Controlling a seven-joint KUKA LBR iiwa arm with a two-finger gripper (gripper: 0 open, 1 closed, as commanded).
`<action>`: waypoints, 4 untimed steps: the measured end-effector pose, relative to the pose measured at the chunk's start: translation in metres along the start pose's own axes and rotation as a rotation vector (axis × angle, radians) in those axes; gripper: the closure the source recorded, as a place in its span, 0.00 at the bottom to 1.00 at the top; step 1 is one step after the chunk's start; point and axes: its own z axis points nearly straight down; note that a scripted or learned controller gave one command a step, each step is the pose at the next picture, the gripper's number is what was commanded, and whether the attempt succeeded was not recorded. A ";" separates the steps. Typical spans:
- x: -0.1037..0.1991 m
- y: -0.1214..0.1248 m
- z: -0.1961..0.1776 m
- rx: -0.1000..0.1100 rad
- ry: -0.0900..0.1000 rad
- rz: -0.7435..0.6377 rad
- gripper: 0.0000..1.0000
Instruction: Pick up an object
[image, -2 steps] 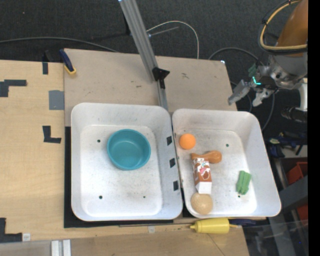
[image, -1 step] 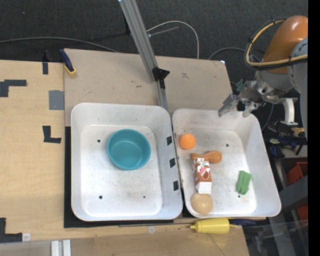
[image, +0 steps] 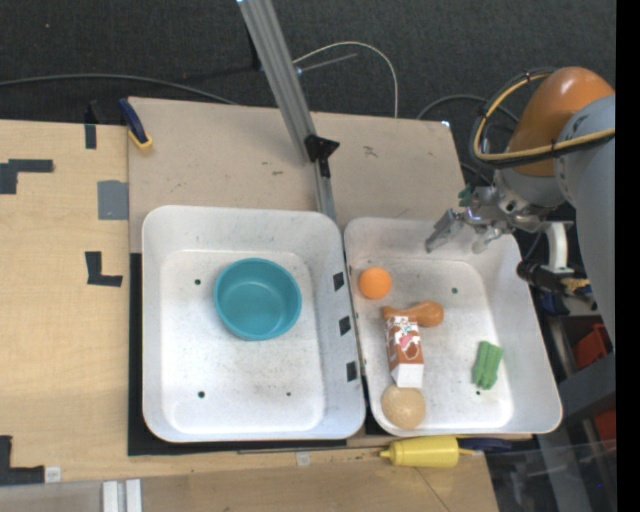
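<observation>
Your end effector (image: 462, 231) hangs spread and empty over right bin's (image: 527, 300) far edge; orange ball (image: 375, 283) lies down-left, nearest.

This is a robotics lab: a plywood table (image: 250, 150) marked with black tape carries two shallow white plastic bins (image: 160, 400) of toy food, a grey metal camera pole (image: 285, 75) rises behind them, loose cables (image: 350, 50) trail over dark carpet, and a grey-and-orange robot arm (image: 560, 120) reaches in.
</observation>
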 end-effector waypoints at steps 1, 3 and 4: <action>-0.002 0.000 0.039 0.003 -0.002 0.001 0.00; 0.004 0.009 -0.019 -0.012 0.000 -0.001 1.00; -0.003 0.013 -0.080 -0.013 -0.002 -0.001 1.00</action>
